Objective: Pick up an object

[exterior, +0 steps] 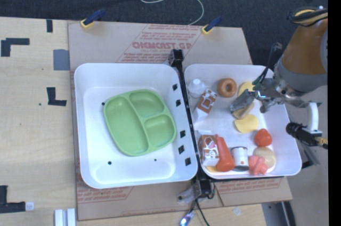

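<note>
Fingers (246,105) hang low inside the right white bin (290,166), reaching in from the far right rim; whether they are apart or together I cannot tell, as they blur into a greyish object beneath them. Touching them on the near side lies a pale yellow rounded toy food piece (246,124). A little further toward the front sits a red tomato-like toy (262,137), and beyond it a cream round piece (265,155) by a pink one (257,166). Just up and left of the fingers rests a brown ring doughnut (227,87). Farther left are a small brown packet (206,102), a clear bottle (196,86) and an orange carrot-shaped toy (224,158). Well apart, in the left white bin (85,113), lies a green sectioned plastic plate (139,121).
</note>
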